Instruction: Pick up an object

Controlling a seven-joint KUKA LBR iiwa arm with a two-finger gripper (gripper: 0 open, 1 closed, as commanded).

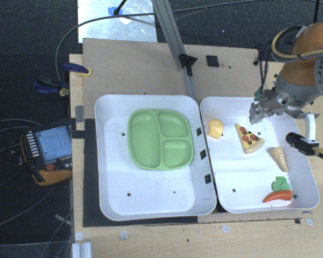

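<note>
- Four small things lie in the right bin (312, 195): a pizza slice (250, 138) near the middle, a yellow lump (216, 128) at nine o'clock by the wall, a tan wedge (279, 158) at four o'clock from the slice, and a carrot (279, 192) with green leaves at the five o'clock corner.
- The tool (258, 113) hangs at one o'clock from the pizza slice, just beside it and near the bin's far rim; whether it is open or closed I cannot tell, and nothing shows in its grip.
- The slice, the nearest thing, is flat and thin. In my judgement the tool may close above it or skid off its slanted edges, pushing it away instead of lifting it.
- A descent straight down from here looks likely to land off the slice, at its tip, or on bare bin floor, since the tool sits to one side of it.
- The yellow lump rests against the wall between the bins, so a reach for it risks a knock on that wall.
- The left bin (113, 198) carries a green divided plate (160, 138), well apart from the tool; no trouble there.
- Cables on the worktop (129, 69) at twelve o'clock lie clear of the bins.
</note>
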